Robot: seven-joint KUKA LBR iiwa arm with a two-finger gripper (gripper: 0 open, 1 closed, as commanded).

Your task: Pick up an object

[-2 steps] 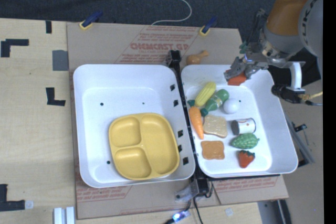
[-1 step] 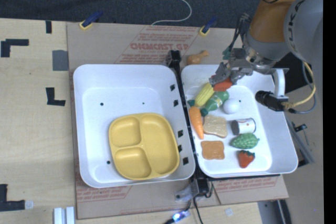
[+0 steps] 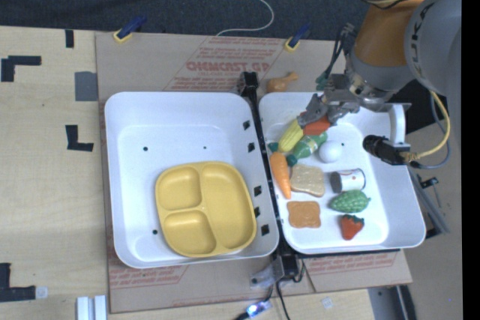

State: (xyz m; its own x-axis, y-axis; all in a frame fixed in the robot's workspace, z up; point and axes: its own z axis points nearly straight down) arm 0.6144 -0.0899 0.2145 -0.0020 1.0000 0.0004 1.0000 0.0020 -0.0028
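Note:
The right bin [image 3: 397,230] holds several toy foods. Among them are a yellow corn cob [image 3: 291,136], an orange carrot [image 3: 280,174], a green piece [image 3: 302,148], a red piece [image 3: 316,127] and a white ball [image 3: 330,152]. My gripper [image 3: 316,116] hangs low over the bin's back left part, right above the red piece and the corn cob's upper end. Whether it touches either one is hidden by the wrist.
Nearer the front lie a bread slice [image 3: 307,180], an orange cracker [image 3: 304,214], a small can [image 3: 349,180], a green leafy piece [image 3: 349,201] and a strawberry [image 3: 351,225]. The left bin [image 3: 124,116] holds a yellow divided plate [image 3: 204,207]. A small orange piece [image 3: 281,82] lies behind the bins.

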